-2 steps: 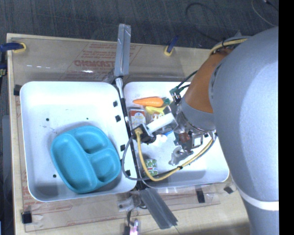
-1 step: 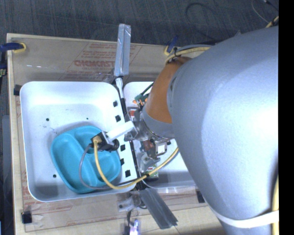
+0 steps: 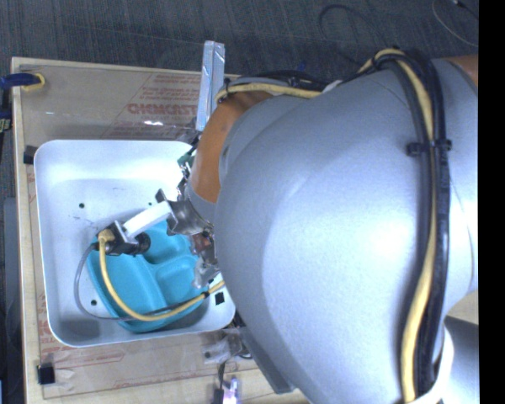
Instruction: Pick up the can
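Blue plastic item (image 3: 156, 280) in white bin (image 3: 55, 192) | gripper (image 3: 200, 255) above it, open-or-closed cannot tell | red bench print (image 3: 160, 108) unreadable

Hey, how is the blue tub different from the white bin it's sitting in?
The blue tub is bright blue; the white bin is plain white. The tub is far smaller and lies inside the bin, toward its lower edge in the view. The arm hides part of the tub's right side, while the bin's left side is in plain view. Both have rounded corners.
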You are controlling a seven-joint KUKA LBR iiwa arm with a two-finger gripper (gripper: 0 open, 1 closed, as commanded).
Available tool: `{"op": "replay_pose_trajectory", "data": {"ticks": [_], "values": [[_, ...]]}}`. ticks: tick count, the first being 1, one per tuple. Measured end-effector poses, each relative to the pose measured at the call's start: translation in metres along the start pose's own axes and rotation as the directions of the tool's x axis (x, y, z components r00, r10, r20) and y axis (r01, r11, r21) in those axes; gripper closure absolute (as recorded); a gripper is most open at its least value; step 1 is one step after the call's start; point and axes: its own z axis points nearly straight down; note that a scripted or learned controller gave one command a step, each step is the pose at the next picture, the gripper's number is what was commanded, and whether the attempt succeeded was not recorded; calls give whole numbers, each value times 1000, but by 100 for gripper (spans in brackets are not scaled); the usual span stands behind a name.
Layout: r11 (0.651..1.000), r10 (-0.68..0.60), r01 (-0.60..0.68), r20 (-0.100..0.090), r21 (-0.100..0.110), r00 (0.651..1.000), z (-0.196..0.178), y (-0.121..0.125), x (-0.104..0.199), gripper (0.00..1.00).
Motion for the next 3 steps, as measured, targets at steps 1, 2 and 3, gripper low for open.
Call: {"op": "replay_pose_trajectory", "data": {"ticks": [1,2,3], "values": [[999,-42,42,5,4,999,1,35,-28,0],[999,-52,52,10,8,999,-8,33,-28,100],[999,44,-44,0,0,999,-41,36,-13,100]]}}
